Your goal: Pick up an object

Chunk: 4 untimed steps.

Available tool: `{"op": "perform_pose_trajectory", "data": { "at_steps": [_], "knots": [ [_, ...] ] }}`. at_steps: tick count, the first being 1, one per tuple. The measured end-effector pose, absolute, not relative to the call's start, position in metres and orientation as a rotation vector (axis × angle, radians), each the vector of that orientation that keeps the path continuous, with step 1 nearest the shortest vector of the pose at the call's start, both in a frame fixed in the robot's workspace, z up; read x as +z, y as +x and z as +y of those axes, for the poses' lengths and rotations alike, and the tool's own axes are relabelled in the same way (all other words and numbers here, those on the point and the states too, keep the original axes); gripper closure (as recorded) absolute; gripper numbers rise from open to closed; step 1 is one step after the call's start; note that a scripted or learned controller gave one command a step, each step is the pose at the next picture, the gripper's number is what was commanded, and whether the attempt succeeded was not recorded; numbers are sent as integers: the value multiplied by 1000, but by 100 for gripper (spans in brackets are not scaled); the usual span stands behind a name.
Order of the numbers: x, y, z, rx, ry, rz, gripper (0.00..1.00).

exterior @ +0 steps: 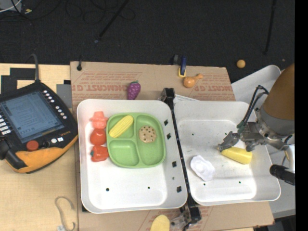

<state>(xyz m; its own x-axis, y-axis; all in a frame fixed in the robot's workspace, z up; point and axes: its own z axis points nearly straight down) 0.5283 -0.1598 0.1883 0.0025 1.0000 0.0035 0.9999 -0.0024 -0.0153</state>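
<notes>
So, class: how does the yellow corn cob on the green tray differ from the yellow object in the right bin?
The corn cob lies in a compartment of the green tray in the left bin; the yellow object lies on the right bin's floor. The cob is kernel-textured, the yellow object smooth. The claw sits beside the yellow object, far from the cob. Both are yellow and elongated.

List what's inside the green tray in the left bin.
The green tray holds a yellow corn cob in its upper-left compartment and a cookie in its upper-right one. Whatever lies beneath those two is covered.
</notes>
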Motion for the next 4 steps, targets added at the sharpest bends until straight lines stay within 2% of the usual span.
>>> {"op": "perform_pose_trajectory", "data": {
  "at_steps": [1, 2, 3, 4],
  "knots": [
    [195, 531, -160, 1, -2221, -2220, 0],
    [152, 532, -160, 5, -2216, -2218, 0],
    [89, 529, -164, 5, -2216, -2218, 0],
    [88, 529, -164, 1, -2224, -2216, 0]
  ]
}}
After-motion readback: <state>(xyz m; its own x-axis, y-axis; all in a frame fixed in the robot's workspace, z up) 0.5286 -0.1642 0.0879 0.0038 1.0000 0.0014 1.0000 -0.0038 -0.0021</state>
